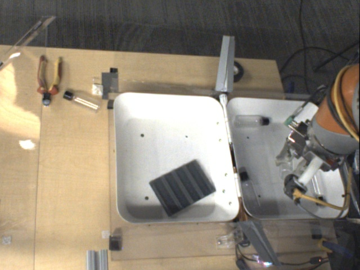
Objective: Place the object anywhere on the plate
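Note:
A dark grey ridged rectangular plate (183,187) lies tilted in the front part of the left bin (135,151). My gripper (290,153) hangs over the middle of the right bin (256,198), below the orange-banded wrist. Something pale and translucent shows at its tip, too blurred to identify. A small clear tube-like object (252,120) lies near the right bin's back wall. A small black piece (243,175) sits by that bin's left wall.
A metal post (226,63) stands behind the seam between the bins. Pliers with red handles (48,77) and a small vial (83,100) lie on the wooden bench at the left. Cables trail at the lower right (315,201).

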Robot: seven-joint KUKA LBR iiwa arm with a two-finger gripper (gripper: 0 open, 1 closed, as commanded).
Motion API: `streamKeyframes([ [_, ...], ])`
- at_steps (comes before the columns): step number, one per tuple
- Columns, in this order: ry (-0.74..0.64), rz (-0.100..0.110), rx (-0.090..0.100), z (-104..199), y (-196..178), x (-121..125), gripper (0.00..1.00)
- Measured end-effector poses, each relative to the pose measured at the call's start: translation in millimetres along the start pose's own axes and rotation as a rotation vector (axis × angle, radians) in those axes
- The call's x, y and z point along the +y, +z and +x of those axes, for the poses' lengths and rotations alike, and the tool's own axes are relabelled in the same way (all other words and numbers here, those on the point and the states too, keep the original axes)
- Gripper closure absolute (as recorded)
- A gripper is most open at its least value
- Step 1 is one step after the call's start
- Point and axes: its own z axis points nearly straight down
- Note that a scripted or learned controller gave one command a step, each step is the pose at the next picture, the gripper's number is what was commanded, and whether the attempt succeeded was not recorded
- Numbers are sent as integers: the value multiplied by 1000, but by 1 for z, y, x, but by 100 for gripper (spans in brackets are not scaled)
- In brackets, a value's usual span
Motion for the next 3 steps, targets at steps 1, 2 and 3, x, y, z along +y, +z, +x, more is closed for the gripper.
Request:
streamKeyframes([
  [1, -23, -1, 0, 78, -25, 37, 100],
  [2, -139, 1, 1, 188, 30, 16, 100],
  [3, 58, 0, 2, 259, 15, -27, 100],
])
